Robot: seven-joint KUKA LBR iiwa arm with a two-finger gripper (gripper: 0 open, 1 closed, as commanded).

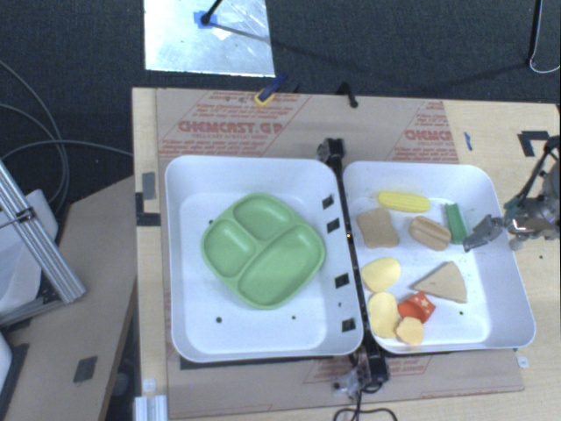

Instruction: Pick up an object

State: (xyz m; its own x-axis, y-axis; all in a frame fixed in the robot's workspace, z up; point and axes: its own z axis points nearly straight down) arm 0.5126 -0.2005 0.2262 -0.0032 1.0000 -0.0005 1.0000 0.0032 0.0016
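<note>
The gripper (480, 233) hangs at the right edge of the right bin (508, 323), over its rim, and how far it is open I cannot tell; nothing is seen in it. Just beside it, toward the bin's middle, lies the green stick (454, 222), and next the hot dog (429, 232) and the bread (378, 227). The corn (403, 202) lies near the far wall. The wedge (444, 282) lies below the gripper. The left bin (188, 323) carries a green plate (263, 250).
</note>
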